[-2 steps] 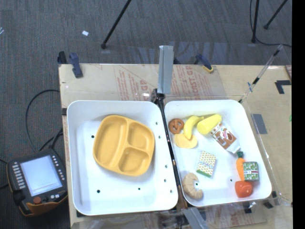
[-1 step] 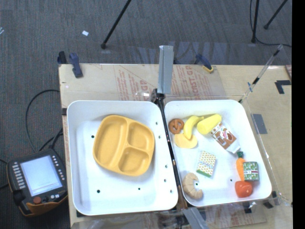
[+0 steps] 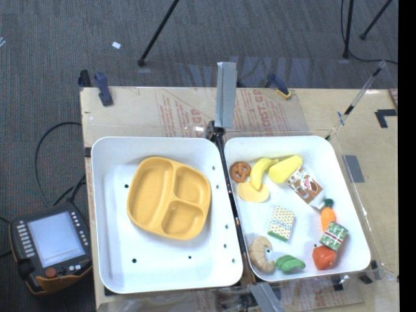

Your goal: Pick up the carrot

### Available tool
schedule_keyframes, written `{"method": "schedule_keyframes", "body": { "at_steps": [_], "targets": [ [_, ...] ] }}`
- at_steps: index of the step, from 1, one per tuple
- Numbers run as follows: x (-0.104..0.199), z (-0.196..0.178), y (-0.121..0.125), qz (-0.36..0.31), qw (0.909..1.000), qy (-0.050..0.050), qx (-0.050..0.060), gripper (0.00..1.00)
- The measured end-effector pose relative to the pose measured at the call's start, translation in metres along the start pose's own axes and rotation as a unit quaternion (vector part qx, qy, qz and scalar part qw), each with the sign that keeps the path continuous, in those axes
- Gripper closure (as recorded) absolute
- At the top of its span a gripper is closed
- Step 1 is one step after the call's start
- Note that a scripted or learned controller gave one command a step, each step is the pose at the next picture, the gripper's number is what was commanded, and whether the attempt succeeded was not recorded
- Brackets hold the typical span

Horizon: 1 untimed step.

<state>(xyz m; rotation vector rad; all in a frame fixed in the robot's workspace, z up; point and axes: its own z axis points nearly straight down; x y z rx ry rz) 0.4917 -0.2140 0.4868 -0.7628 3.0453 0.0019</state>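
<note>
Camera view, from above at a slant. Found the small orange plastic carrot with a green leafy top (image 3: pixel 327 216) in the right-hand shallow white bin (image 3: pixel 305 147), out at about three o'clock from that bin's middle and close to its right wall. Lay with its long axis running roughly twelve to six, leafy end toward twelve, tapered end toward six.

Touched, or very nearly touched, at its six o'clock end a little green gift-wrapped box (image 3: pixel 334 235). Had a red-orange rounded toy vegetable (image 3: pixel 324 257) further on toward six, and a brown-and-white printed carton (image 3: pixel 303 185) near at about ten o'clock. Looked free along its three o'clock and nine o'clock flanks.

Noted the yellow toy banana (image 3: pixel 260 171), the brown pretzel (image 3: pixel 240 171), the tan croissant (image 3: pixel 262 253) and the green pea pod (image 3: pixel 290 262) well apart from it, toward the bin's nine o'clock side. Saw a yellow three-part plastic plate (image 3: pixel 170 197) in the left-hand white bin (image 3: pixel 117 239), both bins resting on the cardboard-topped counter (image 3: pixel 162 109).

Could not tell the state of the hand, nor which way the carrot lay from it. Judged the pick not yet begun. Judged, too, that closing across the short axis, three to nine, would suit best, well clear of the green box.
</note>
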Motion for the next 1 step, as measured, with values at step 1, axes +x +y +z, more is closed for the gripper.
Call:
{"method": "schedule_keyframes", "body": {
  "at_steps": [1],
  "targets": [
    [-0.0089,0.0002,-0.0043,-0.017,0.9999,0.000,0.000,1.00]
  ]
}}
